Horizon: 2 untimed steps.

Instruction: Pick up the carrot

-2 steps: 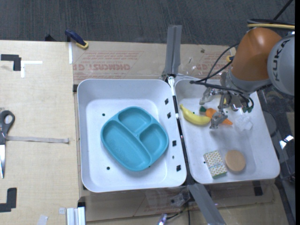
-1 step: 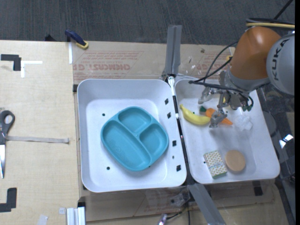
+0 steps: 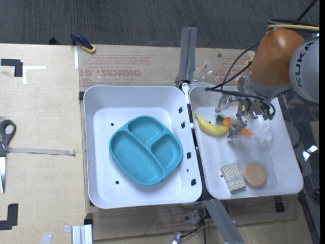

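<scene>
Carrot (image 3: 237, 126) lies in the right-hand white bin (image 3: 284, 179), directly under the gripper (image 3: 235, 126); only short orange stretches show, one near the green top end at about the left of the fingers and one poking out to the right of them. Long axis runs roughly left to right across the view, dipping slightly toward the right, with the green stub end pointing left toward the banana (image 3: 210, 127). The gripper sits right over the carrot's middle, metal fingers pointing down on either side of it; whether they are closed on the carrot or merely straddling it cannot be told from this angle. Banana lies just left of the gripper, curved, its near end close to the carrot's green top. Nearer the camera from the gripper, well apart from it, rest a round tan cookie-like disc (image 3: 255, 174) and a small patterned sponge block (image 3: 233, 177) side by side. Farther left of the gripper, the other white bin (image 3: 96, 151) holds a blue divided plate (image 3: 145, 150). Both bins sit on a cardboard sheet (image 3: 127, 65) over a pale wooden bench (image 3: 38, 136); scissors (image 3: 5, 146) lie at the far left edge. Dark carpet (image 3: 127, 9) lies beyond the bench.
</scene>
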{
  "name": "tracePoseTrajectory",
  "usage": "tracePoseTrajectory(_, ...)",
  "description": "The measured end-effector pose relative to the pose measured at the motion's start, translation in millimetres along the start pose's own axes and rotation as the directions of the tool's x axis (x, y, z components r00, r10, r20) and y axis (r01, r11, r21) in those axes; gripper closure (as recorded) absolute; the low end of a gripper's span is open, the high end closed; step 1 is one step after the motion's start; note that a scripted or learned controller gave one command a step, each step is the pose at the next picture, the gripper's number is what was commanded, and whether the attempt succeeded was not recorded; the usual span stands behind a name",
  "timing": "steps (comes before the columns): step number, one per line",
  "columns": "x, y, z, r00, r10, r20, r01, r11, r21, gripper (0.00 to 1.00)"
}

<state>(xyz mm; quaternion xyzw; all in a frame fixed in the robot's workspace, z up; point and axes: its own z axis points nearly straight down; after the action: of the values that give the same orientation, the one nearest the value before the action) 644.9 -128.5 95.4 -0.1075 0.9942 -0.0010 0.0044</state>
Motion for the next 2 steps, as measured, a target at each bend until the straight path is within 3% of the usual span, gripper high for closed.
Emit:
tracePoseTrajectory(1,13,-4,1,0.999,-0.043,-0.002,0.043,0.999,-0.001,0.00)
tracePoseTrajectory(2,-11,20,1,0.999,-0.033,0.000,0.033,0.999,-0.002,0.00)
